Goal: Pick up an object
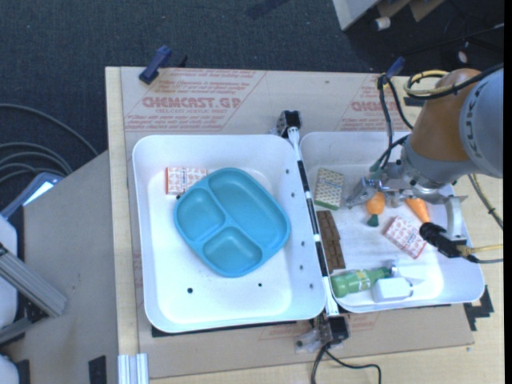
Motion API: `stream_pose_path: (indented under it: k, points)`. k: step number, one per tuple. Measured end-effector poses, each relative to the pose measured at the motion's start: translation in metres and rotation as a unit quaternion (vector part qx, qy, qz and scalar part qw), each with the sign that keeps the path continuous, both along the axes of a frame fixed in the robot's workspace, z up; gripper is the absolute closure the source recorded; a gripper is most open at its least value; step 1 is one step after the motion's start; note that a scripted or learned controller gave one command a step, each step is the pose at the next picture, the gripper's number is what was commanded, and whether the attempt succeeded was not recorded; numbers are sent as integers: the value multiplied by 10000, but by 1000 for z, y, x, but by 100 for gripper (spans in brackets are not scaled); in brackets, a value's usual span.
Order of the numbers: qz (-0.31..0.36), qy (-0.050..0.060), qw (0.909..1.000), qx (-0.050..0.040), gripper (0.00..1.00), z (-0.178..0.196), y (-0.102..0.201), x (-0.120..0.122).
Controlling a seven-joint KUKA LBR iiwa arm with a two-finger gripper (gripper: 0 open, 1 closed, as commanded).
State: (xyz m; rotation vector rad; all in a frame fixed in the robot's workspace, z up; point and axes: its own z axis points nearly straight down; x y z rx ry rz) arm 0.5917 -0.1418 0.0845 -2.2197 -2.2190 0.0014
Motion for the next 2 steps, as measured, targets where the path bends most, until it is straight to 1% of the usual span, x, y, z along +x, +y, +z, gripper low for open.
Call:
stream_pose_path:
  k: [1, 2]
  points:
    - [-3, -5, 10000, 0, 100, 10, 0, 0]
    - [7, -17, 10000, -2, 100, 101, 94, -4]
